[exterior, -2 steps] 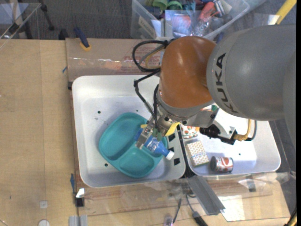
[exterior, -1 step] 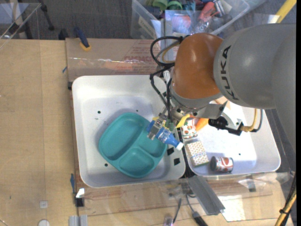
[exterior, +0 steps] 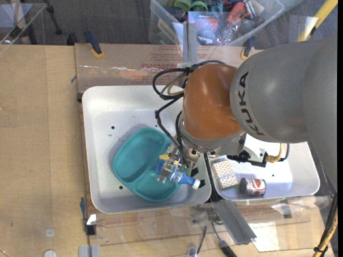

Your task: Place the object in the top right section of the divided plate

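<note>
A teal divided plate (exterior: 138,162) lies in the left white bin (exterior: 102,138), tilted toward the bin's front right corner. My gripper (exterior: 172,167) hangs below the orange wrist band, over the plate's right rim. Between its fingers is a small blue object (exterior: 181,178) with a white end, lying crosswise just above the plate's near right part. The big grey arm hides the plate's far right edge and the divider between the bins.
The right bin (exterior: 300,175) holds a small patterned box (exterior: 224,174) and a red and silver can (exterior: 252,186) lying on its side. A clear tub of mixed toys (exterior: 214,7) stands behind the bins. Black cables loop above the wrist.
</note>
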`<state>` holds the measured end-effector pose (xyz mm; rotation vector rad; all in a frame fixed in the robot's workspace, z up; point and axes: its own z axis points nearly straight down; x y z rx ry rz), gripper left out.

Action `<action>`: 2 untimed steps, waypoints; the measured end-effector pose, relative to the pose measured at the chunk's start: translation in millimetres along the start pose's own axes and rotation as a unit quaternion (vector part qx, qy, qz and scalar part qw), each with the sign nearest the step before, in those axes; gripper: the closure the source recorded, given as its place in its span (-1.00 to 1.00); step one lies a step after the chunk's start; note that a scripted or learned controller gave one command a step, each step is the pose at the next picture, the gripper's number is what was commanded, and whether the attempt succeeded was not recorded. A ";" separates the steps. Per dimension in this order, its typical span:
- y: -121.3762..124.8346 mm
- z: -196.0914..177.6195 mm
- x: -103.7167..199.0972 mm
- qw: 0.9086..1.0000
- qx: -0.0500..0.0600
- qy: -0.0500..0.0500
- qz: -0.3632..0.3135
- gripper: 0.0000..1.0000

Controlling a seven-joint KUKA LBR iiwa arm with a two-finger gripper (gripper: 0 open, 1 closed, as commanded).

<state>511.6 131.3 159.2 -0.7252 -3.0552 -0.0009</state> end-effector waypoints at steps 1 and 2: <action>22.1 39.2 -30.7 0.985 -0.013 -0.010 0.171 1.00; -4.6 4.9 -6.8 0.997 0.000 -0.001 0.080 1.00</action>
